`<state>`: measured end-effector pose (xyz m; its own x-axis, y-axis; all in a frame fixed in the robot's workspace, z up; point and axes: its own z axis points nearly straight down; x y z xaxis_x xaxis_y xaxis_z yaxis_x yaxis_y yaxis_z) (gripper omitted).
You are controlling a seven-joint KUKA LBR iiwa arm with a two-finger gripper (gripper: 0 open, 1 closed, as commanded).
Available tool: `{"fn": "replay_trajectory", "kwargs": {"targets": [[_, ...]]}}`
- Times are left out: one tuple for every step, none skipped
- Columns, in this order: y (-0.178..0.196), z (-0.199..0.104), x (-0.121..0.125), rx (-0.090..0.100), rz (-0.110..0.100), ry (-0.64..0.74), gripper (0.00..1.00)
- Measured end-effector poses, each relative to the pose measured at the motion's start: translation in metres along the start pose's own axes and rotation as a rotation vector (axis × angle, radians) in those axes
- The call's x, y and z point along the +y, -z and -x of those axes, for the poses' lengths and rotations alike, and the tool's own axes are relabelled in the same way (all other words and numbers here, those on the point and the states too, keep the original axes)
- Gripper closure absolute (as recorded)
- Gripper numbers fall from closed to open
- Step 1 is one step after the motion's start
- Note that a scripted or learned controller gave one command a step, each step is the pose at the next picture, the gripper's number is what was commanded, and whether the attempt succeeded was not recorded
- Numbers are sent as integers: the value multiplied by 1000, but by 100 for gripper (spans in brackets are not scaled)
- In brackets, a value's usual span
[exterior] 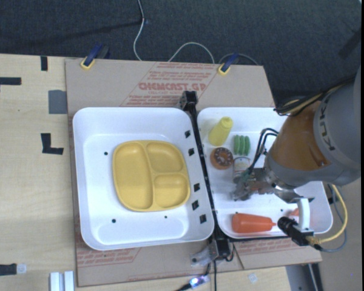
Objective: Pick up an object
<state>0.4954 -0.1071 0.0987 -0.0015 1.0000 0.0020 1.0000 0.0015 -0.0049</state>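
While the arm (309,144) reached in from the right of the view, its gripper (247,187) hung low over the middle of the right bin (255,113), and every loose thing in that bin lay around it rather than in it. Whether the gripper was open or closed could not be told, since its tip showed as a dark, blurred mass against the white floor, and nothing could be seen held in it. A carrot (253,224) lay on its side just below the gripper in the view, close to it but apart, with its thick end toward the bin's left wall. A brown donut (221,157) sat near the gripper, up and to its left. A green thing (241,144) lay above the gripper, beside the donut, too small to make out further. A yellow cup (221,131) lay tilted farther up and left of the gripper, beyond the donut. Well to the gripper's left, across the wall between the bins, a yellow tray (150,176) with three compartments lay flat in the left bin (91,162).
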Motion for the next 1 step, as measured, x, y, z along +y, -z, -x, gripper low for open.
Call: {"fn": "replay_trajectory", "kwargs": {"targets": [[59, -7, -5, -2, 7, 0, 100]]}}
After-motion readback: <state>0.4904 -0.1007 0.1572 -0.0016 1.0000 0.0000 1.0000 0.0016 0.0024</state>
